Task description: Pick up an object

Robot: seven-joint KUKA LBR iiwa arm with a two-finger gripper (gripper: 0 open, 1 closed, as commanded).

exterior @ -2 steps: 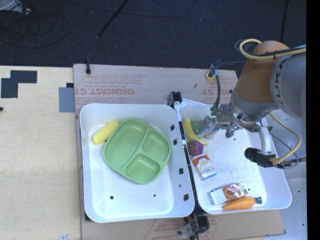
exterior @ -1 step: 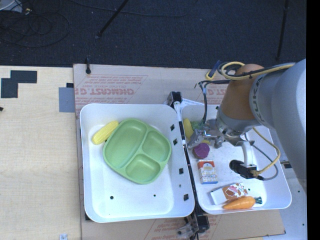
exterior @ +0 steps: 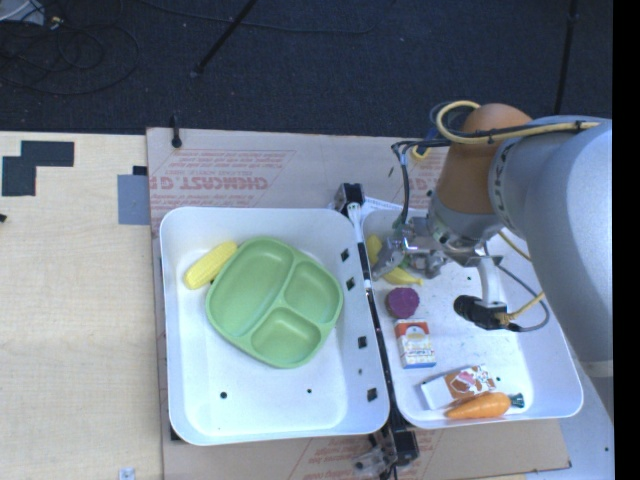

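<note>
My gripper (exterior: 413, 258) is down in the back left of the right bin (exterior: 545, 368), under the orange band of the arm. It sits right over a yellow piece (exterior: 397, 274), partly hidden by it. A purple round item (exterior: 402, 301) lies just in front of the gripper. Further forward lie a small red and white carton (exterior: 415, 343), a white and orange packet (exterior: 458, 384) and an orange carrot (exterior: 480, 406).
The left bin (exterior: 190, 388) holds a green divided plate (exterior: 274, 301) and a yellow corn cob (exterior: 209, 265) at its back left. A black divider runs between the bins. The grey arm covers the right bin's right side.
</note>
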